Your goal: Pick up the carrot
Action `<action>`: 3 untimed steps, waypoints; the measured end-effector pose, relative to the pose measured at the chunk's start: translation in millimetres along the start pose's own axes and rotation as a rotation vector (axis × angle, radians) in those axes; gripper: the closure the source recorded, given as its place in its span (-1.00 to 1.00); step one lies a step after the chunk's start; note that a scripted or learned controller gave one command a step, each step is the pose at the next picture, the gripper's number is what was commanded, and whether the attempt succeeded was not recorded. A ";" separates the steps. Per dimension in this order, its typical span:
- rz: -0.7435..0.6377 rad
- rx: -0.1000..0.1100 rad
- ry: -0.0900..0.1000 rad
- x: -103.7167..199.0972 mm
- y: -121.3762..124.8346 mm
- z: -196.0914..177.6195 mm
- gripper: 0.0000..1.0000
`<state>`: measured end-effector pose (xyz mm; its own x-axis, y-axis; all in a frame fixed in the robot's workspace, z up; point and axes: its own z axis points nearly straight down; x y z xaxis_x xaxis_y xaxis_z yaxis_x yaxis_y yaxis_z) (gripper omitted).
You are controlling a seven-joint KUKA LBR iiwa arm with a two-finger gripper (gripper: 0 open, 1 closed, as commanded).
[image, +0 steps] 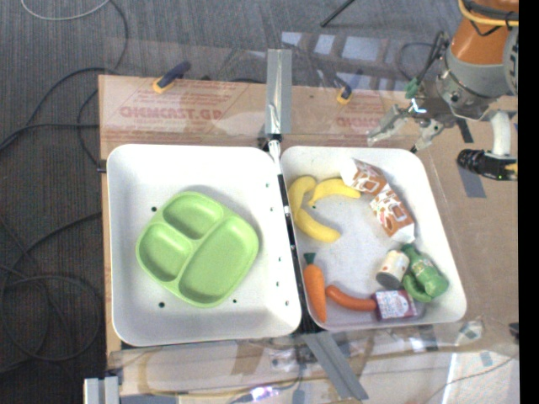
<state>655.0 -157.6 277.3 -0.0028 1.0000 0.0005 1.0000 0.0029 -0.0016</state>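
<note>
- The carrot (314, 290) lay in the right bin (438, 217), at its near left corner, its green top pointing toward the bananas (316, 209).
- The gripper (406, 130) hovered above the bin's far right rim, fingers (386, 130) spread apart and clamped on nothing.
- A green divided plate (198, 247) sat in the left bin (126, 310).

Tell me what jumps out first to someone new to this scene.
The bright green divided plate lies alone in the left bin. The right bin holds a jumble: yellow bananas at its top left, the carrot along its lower left edge. The gripper hovers above that bin's top right corner.
</note>
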 end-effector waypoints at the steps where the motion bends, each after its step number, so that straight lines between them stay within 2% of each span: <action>1: -0.134 0.001 0.000 27.3 -71.7 77.3 -1.00; 2: 0.132 0.004 0.001 49.5 -139.3 141.6 -1.00; 3: -0.296 -0.026 -0.021 53.1 -158.0 185.3 -1.00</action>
<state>496.5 -104.9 92.2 -0.2939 0.9555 -0.0235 0.9554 0.2944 0.0216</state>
